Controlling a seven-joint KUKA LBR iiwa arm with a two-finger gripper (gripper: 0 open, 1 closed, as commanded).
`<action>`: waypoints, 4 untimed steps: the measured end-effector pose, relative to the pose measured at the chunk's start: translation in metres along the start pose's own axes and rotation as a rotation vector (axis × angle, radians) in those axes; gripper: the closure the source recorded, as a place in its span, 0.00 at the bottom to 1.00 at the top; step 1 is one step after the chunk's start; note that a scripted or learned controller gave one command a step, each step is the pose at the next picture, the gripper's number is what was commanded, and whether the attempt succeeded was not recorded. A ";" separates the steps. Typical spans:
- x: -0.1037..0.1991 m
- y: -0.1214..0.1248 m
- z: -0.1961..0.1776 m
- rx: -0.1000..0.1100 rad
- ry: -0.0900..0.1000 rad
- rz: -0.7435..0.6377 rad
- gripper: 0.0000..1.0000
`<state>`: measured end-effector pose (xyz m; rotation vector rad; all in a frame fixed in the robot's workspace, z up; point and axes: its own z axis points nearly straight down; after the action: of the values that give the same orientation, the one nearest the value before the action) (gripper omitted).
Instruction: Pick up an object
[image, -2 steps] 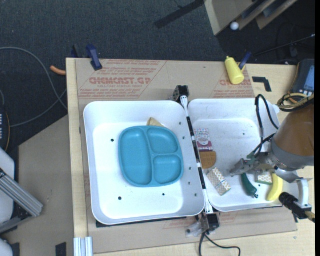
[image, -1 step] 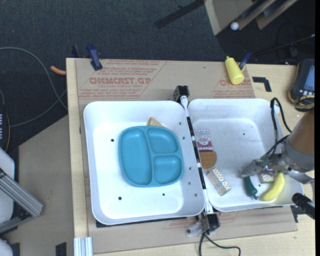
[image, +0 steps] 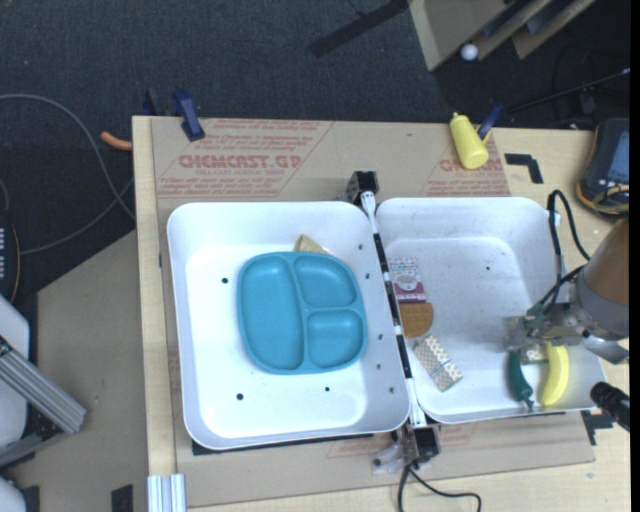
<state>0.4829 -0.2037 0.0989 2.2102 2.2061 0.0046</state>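
Figure: Overhead slanted view of my station, arm (image: 612, 290) entering from the right. The claw (image: 535, 335) hangs low over the right bin (image: 470, 215), near its right wall, directly above a yellow banana-shaped toy (image: 555, 373) and a green-handled object (image: 519, 377) lying just beside it. Whether the claw is spread or pressed together I cannot tell; nothing is visibly pinched in it.

Candidate objects. The yellow toy and the green one sit in the bin's near right corner. Along the left wall of the same bin lie a small printed packet (image: 405, 278), a brown round piece (image: 415, 318) and a patterned wrapper (image: 439, 362). The left bin (image: 200, 330) carries a blue divided plate (image: 301, 308) with a tan scrap (image: 310, 244) peeking from behind it.

Risks, as I judge them. The two corner objects touch or nearly touch, so a descent could straddle both or nudge one aside. The bin wall close by could block one side of the claw. The curved toy may roll out of a shallow grip.

Setting. The bins rest on a tan board surface (image: 250, 160) printed with red lettering; a yellow bottle-like item (image: 467, 141) and a blue clamp (image: 187, 114) sit at its far edge. Dark carpet (image: 70, 60) and loose cables surround it.
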 end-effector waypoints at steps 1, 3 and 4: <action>0.012 0.002 0.001 0.009 0.025 -0.013 0.00; -0.016 0.017 0.015 0.019 0.020 -0.006 0.00; -0.003 0.096 -0.100 0.012 0.010 -0.003 0.00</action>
<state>0.5774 -0.2062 0.2002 2.2178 2.2205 0.0024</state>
